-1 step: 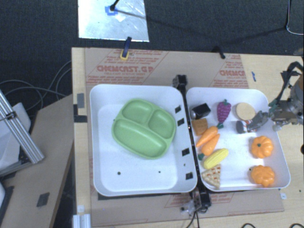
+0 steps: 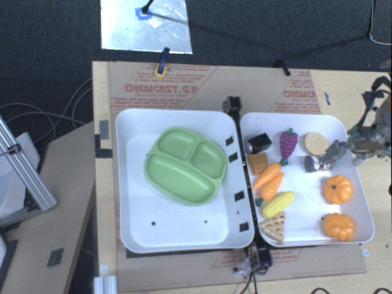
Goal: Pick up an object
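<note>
The right bin [image 2: 361,208] holds several toy foods: a black block [image 2: 258,142], purple grapes [image 2: 288,143], a round tan biscuit [image 2: 315,142], an orange cracker [image 2: 258,163], a carrot [image 2: 267,177], a corn cob [image 2: 277,203], a pizza slice [image 2: 274,227] and two orange pumpkins [image 2: 337,188] [image 2: 339,225]. My gripper [image 2: 318,162] reaches in from the right edge. It sits low over the bin floor just below the biscuit and above the upper pumpkin. No object is visibly held in it.
The left bin [image 2: 131,225] carries a green divided plate [image 2: 185,164]. A black clip divider [image 2: 236,158] runs between the two bins. The bench's cardboard surface [image 2: 184,87] lies behind, and a metal sheet [image 2: 146,17] lies further back.
</note>
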You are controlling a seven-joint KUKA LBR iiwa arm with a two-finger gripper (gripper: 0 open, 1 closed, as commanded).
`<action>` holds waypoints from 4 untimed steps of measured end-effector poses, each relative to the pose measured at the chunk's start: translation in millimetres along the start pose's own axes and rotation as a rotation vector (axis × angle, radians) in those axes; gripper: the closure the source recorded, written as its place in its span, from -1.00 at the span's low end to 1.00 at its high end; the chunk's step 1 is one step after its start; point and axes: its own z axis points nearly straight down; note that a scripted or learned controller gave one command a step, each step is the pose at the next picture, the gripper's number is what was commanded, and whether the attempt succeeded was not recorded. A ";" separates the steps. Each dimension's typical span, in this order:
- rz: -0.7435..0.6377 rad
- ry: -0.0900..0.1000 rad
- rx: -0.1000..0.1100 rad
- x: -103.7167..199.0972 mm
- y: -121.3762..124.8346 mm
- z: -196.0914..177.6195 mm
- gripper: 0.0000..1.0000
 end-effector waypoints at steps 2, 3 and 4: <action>0.003 0.001 0.001 13.7 6.1 107.6 -1.00; 0.002 0.001 0.000 17.9 16.2 159.7 -1.00; 0.003 0.000 0.001 18.1 16.9 179.9 -1.00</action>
